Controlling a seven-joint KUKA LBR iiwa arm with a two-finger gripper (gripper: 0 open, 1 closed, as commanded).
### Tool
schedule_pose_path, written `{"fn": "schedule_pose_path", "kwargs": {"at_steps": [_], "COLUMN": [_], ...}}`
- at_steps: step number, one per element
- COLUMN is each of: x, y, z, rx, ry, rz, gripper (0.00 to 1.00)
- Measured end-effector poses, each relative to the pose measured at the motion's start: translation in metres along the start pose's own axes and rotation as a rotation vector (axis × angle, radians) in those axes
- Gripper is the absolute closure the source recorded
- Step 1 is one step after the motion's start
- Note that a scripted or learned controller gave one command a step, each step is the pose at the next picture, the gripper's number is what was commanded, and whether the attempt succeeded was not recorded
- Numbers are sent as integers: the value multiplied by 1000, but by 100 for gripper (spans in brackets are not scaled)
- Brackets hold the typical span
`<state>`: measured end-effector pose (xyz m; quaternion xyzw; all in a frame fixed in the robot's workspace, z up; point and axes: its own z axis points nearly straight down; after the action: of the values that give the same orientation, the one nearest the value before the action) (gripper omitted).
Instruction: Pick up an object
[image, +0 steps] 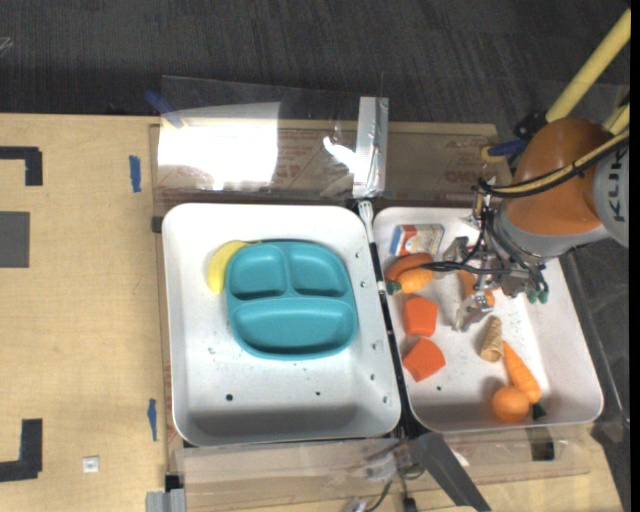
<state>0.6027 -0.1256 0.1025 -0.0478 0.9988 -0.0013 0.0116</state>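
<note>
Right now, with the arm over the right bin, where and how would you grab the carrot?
Grip the carrot across its thick middle, coming straight down. It lies flat and slanted on the right bin, so the fingers should close across its narrow width. The round orange ball crowds its lower end; the gripper hangs to its upper left.

**Claw low over the right bin's clutter**

The claw (478, 300) hangs inside the right bin (575, 330), among small things: two orange blocks (421, 317), an orange fruit (511, 403), a carrot (519, 367) and a tan cone-like piece (490, 340). The left bin (190, 330) holds a teal divided tray (292, 298) lying over something yellow (220, 264).
</note>
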Motion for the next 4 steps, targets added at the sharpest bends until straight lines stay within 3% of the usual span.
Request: {"fn": "schedule_pose_path", "kwargs": {"at_steps": [1, 2, 3, 4], "x": [-9, -9, -27, -13], "y": [-30, -16, -45, -2], "z": [14, 14, 15, 14], "rx": [-2, -2, -1, -2], "ry": [12, 14, 12, 14], "rz": [-21, 26, -21, 90], "gripper": [0, 0, 0, 0]}}
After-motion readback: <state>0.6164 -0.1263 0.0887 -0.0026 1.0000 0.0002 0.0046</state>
